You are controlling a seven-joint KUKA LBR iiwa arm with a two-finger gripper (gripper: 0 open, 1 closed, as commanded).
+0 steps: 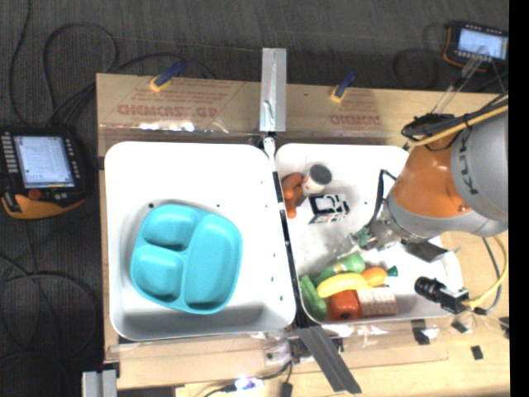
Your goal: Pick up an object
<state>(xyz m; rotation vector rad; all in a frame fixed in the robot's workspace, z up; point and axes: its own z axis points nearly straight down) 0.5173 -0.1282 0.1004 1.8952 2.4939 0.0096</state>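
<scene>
The big grey arm [450, 193] leans over the right bin [364, 157], so it looks like the reaching step. Its gripper [369, 236] hangs just above the toy pile; I cannot tell how wide it is or if it has anything. The yellow banana [343, 284] lies under it, near the bin's front edge, squeezed between toys. Next it must go down carefully. There is more room toward the bin's back.

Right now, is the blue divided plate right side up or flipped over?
Flipped over: the blue divided plate shows three bulging compartments, lying in the left bin.
</scene>
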